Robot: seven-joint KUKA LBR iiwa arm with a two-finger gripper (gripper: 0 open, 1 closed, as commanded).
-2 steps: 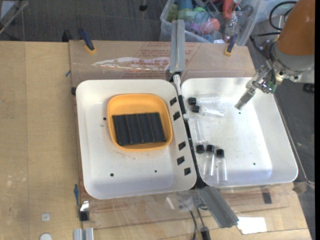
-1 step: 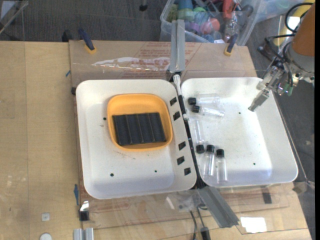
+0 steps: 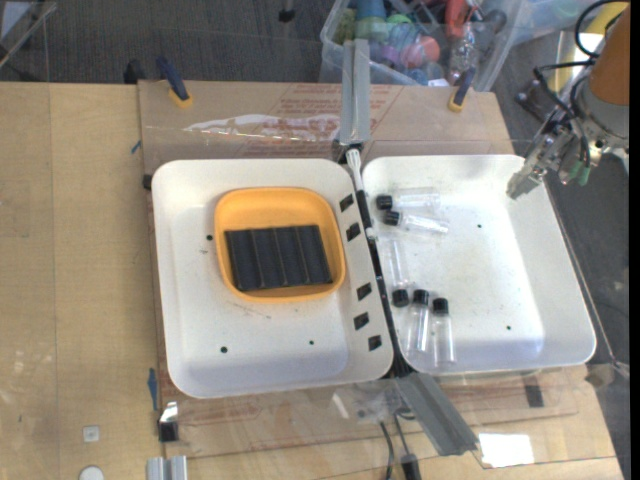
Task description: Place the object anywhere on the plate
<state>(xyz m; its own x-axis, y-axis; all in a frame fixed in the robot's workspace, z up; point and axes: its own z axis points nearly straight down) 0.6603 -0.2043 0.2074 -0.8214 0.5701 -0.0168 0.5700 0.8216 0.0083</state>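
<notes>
An orange plate (image 3: 278, 204) with a black ribbed insert (image 3: 278, 258) lies in the left white bin (image 3: 190, 348). Several clear vials with black caps lie in the right bin (image 3: 520, 298): two near its back left (image 3: 412, 208) and a cluster at its front left (image 3: 428, 320). My gripper (image 3: 523, 185) hangs over the right bin's back right corner, well away from the vials and far from the plate. I see nothing held in it.
A raised divider with black clips (image 3: 362, 268) runs between the two bins. Behind them stand a cardboard sheet (image 3: 260, 118) and a clear tub of colourful items (image 3: 430, 18). Cables and the arm's wrist (image 3: 600, 98) crowd the right edge.
</notes>
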